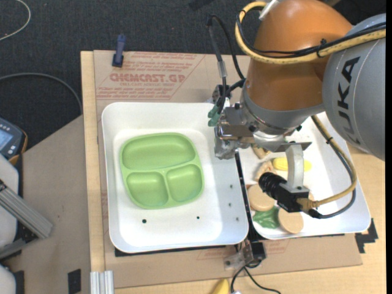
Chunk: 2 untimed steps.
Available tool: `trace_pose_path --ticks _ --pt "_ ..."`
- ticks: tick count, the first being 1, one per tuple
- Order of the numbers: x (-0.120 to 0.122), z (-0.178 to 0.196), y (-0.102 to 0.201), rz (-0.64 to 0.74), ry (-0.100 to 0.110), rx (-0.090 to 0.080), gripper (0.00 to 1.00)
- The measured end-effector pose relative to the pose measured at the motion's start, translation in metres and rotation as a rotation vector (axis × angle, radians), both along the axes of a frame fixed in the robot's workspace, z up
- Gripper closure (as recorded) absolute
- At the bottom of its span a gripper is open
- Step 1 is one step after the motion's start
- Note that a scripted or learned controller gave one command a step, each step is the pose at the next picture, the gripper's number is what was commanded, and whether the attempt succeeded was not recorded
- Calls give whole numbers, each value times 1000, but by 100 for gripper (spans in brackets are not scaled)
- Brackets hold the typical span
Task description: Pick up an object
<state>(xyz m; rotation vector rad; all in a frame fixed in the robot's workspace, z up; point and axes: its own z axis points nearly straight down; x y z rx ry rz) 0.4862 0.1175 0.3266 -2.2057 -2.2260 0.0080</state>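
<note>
My gripper [244,138] hangs low over the left part of the right bin [357,208], close to the wall between the two bins, and the wide orange and grey wrist hides most of it. Beneath and beside it lie several small things: a yellow piece [280,163], a tan round disc [258,197], a second tan disc [293,224] and a green leafy piece [266,218]. A tan scrap [262,154] peeks out just under the wrist. Nothing shows between the fingers.
The left bin [113,164] holds a green three-compartment plate [162,170] and two tiny dark specks near its front. Both bins rest on a cardboard sheet [153,72] with a blue clip [118,51] at its back edge. Cables loop around the wrist.
</note>
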Motion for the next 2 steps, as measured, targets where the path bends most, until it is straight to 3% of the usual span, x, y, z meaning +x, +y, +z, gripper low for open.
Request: trace_pose_path --ticks 1,2 --pt "12 -150 -46 -15 5 -5 100" --pt "-8 -128 49 -2 -10 0 100"
